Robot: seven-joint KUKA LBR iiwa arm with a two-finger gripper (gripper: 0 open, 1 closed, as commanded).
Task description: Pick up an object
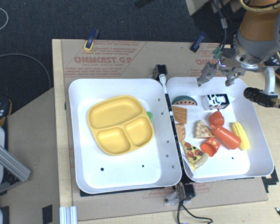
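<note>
Hovering over the far edge of the right bin (259, 146), the gripper (218, 77) has its fingers spread apart with nothing between them. Toy food lies in that bin, well below the gripper. A red sausage (225, 137) lies with its long axis slanting from upper left to lower right — beside it a yellow corn (241, 135) runs along a similar slant. Nearby lie a pizza slice (194, 153), a watermelon wedge (185, 101) and a black-and-white block (217, 101). A yellow tray (120, 124) sits in the left bin (84, 162).
</note>
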